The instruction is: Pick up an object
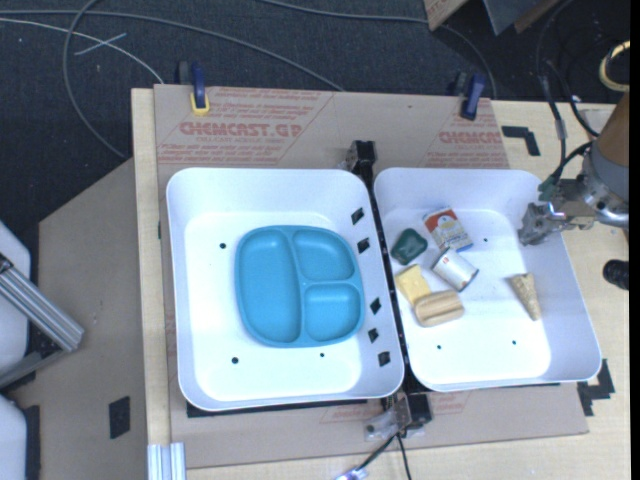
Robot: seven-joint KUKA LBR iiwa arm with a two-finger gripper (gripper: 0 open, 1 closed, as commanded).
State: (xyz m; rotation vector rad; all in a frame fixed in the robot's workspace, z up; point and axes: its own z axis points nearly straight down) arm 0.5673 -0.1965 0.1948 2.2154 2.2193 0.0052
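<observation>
The arm (pixel 612 173) is grey metal with black cables and small metallic fingers (pixel 535 223).

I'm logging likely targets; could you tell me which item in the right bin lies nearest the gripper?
The tan wedge, lying alone by the bin's right side below the gripper; the others cluster at the left.

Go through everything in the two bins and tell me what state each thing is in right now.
Blue divided plate: flat in the left bin, compartments bare.
Green piece: loose in the right bin.
Red and white packet: lying flat.
White cylinder: on its side.
Yellow block: touching the tan roll.
Tan wedge: lying apart.
Gripper: over the right bin's edge.
</observation>
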